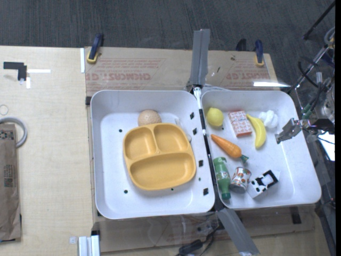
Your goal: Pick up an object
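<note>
While no single object has been singled out, the likeliest candidates lie in the right bin point(303, 159) at the frame's centre right: a banana point(259, 130) sits nearest the gripper point(285, 132), curved beside a small red-and-white carton point(240, 124) and a white crumpled item point(269, 118). The gripper hovers over the bin's right edge, just beside the banana, carrying nothing between its fingers; how far they are spread cannot be told at this size. Its position at the rim suggests an approach not yet committed to any one thing. Farther left in the same bin rest a lemon point(215, 117), a carrot point(226, 145), a green bottle point(221, 177), a small can point(241, 178) and a black-and-white box point(264, 183), scattered loosely enough that most could be reached from above. The left bin point(101, 159) holds a yellow divided plate point(159, 156) with a tan ball point(149, 117) touching its upper edge. Both bins stand on cardboard point(144, 68) clamped to the counter point(42, 143), apparently to keep them from sliding.
</note>
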Robot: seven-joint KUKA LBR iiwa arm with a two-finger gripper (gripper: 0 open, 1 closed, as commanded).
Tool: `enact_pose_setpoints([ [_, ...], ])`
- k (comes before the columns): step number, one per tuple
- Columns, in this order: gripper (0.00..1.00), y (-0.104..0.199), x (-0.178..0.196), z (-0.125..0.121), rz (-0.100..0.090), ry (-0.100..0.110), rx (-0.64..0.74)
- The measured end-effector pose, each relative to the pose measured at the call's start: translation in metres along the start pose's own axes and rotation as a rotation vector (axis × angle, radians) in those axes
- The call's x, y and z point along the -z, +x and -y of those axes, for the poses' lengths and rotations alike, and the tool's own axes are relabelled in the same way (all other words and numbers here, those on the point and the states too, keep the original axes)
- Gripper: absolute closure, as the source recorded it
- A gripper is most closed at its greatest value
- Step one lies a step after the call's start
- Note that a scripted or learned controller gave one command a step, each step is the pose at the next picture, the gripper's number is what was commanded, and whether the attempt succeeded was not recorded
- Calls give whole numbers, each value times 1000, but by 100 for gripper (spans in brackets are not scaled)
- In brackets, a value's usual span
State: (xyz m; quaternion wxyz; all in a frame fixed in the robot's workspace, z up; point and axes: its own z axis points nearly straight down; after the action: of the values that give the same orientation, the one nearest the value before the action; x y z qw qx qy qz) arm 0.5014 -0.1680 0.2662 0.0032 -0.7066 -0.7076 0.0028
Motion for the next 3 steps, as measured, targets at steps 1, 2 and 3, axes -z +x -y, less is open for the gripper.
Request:
enact_pose_setpoints([
  [1,0,-51,-31,3,-1,-1,137],
  [2,0,-6,-177,-38,1,-6,235],
  [3,0,-16,-178,6,-1,-4,301],
])
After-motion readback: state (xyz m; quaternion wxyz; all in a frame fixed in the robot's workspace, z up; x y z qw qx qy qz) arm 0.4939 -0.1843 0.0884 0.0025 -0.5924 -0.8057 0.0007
